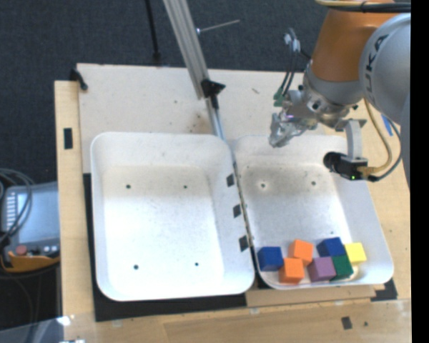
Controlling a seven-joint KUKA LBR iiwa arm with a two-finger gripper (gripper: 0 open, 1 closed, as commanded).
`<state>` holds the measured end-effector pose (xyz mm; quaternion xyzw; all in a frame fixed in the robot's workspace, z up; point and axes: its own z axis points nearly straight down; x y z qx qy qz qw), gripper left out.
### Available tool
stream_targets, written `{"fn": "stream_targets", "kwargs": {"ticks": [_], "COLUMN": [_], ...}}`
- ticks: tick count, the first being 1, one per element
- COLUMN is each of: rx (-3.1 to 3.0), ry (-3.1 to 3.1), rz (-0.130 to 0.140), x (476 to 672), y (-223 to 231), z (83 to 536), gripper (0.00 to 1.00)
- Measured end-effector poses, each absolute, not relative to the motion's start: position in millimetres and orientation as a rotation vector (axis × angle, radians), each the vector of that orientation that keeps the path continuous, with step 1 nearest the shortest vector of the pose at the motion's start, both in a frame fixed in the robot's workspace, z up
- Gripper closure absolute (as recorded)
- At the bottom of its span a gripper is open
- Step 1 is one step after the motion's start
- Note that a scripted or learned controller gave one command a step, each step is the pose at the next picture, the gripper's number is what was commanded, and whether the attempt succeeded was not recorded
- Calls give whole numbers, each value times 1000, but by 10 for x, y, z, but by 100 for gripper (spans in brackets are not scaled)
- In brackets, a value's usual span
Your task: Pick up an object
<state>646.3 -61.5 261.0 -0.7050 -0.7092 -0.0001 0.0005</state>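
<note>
Coloured blocks (313, 260) at right bin's (357, 213) near edge; tool (280, 136) well apart above far edge.

You are looking at a bench (70, 191) bearing two bins side by side. The left bin (107, 213) is sitting toward the view's left; the right bin (357, 213) is lying just beside it, their inner rims touching along the middle. A cluster of blocks (313, 259) is resting in the right bin, crowded into its near corner, the pieces touching one another. The gripper (280, 136) is hanging over the far rim of the right bin, well apart from the blocks. A slanted rail (189, 48) is rising behind the bins, near their junction. A pendant box (25, 224) is lying left of the bench.
</note>
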Motion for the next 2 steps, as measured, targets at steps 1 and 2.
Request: {"fn": "stream_targets", "kwargs": {"ticks": [1, 2], "rx": [-2213, -2213], "ry": [-2227, -2226], "rz": [1, 2], "x": [6424, 6242], "y": [-162, 250], "z": [2555, 2460], "gripper": [100, 100]}}
